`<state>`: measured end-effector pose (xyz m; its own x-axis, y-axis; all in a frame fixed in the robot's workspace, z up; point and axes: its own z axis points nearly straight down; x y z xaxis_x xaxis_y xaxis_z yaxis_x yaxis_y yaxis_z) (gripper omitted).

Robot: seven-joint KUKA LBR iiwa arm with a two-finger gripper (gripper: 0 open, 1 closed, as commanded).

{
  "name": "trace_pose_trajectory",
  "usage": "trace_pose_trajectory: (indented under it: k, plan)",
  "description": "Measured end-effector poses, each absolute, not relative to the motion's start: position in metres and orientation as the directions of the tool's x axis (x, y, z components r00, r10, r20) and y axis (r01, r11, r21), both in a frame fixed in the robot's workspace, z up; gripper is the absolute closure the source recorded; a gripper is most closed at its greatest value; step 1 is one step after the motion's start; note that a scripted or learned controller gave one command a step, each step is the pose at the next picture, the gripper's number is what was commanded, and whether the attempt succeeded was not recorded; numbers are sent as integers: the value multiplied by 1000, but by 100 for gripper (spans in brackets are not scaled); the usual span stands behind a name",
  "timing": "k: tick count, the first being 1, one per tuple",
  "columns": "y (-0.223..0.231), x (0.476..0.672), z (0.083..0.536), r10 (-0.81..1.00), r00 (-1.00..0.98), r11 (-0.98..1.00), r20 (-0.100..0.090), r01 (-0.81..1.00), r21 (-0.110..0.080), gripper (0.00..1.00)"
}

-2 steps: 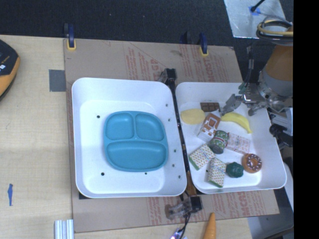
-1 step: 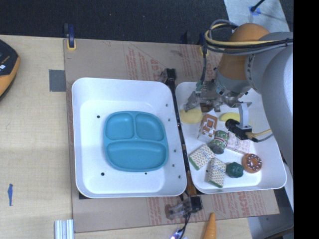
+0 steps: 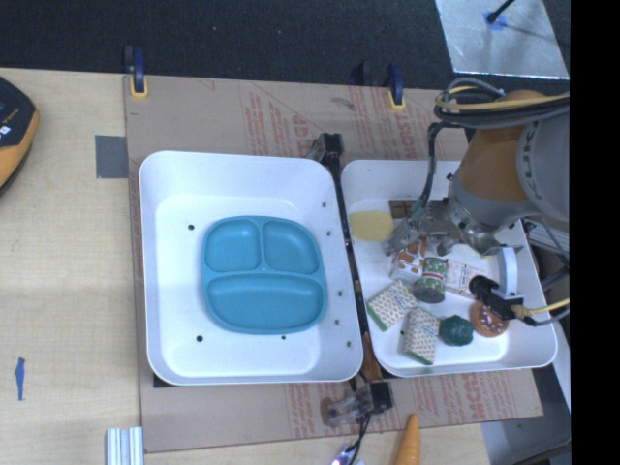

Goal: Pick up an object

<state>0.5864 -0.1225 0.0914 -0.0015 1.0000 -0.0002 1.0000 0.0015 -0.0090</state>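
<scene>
Clutter [image 3: 426,298] is lying heaped in the right bin [image 3: 542,356]; gripper [image 3: 421,232] is reaching above it, grip unreadable.

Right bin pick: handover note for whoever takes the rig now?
Gripper: low over the upper part of the right white bin, among the clutter; finger state cannot be told, no object seen held.
Items in the right bin: pale yellow round piece, two green patterned packets, dark green lump, small printed can.
Left white bin: blue divided plate.
Done: arm in the bin.
Left: confirm a grasp, lift.
</scene>
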Motion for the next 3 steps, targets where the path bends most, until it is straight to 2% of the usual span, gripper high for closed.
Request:
trace_pose_trajectory:
  k: [1,2,3]
  plan:
    - [-107,656,92,1000,-4,4,1,1000,-14,0]
    - [-167,575,116,1000,4,-4,-2,1000,-7,0]
    - [-123,579,94,1000,-8,8,-4,1000,1,0]
